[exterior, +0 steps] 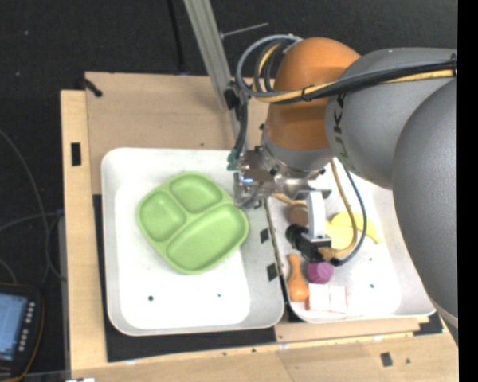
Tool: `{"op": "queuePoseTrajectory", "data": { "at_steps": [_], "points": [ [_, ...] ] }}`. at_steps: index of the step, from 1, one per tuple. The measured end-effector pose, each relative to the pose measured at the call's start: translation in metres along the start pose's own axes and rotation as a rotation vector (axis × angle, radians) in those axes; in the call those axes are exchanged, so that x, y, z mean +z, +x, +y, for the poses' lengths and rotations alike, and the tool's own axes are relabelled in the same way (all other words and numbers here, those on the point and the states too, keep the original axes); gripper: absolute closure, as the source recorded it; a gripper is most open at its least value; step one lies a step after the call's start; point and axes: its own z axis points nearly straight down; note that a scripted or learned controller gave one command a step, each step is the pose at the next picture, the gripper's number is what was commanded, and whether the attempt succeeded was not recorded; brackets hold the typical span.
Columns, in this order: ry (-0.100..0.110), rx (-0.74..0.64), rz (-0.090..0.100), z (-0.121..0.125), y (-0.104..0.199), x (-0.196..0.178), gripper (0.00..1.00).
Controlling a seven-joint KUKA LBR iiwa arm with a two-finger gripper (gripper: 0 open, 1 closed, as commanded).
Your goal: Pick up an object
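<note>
Grey arm [418, 126] with orange band [309, 82], looped cables [257, 54].

green divided plate [193, 221] lies in the left bin [119, 237] — claw [251, 188] just beside its rim

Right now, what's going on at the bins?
The KUKA arm reaches in from the right, its gripper low over the seam between the bins, beside the green divided plate lying in the left bin. The right bin holds a purple ball, a yellow item, an orange item and a white carton. I can't see anything held.
</note>
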Motion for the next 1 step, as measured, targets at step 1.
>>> {"op": "queuePoseTrajectory", "data": {
  "at_steps": [1],
  "points": [
    [0.0,0.006,-0.002,0.0007,-0.0034,0.0011,0.0]
  ]
}}
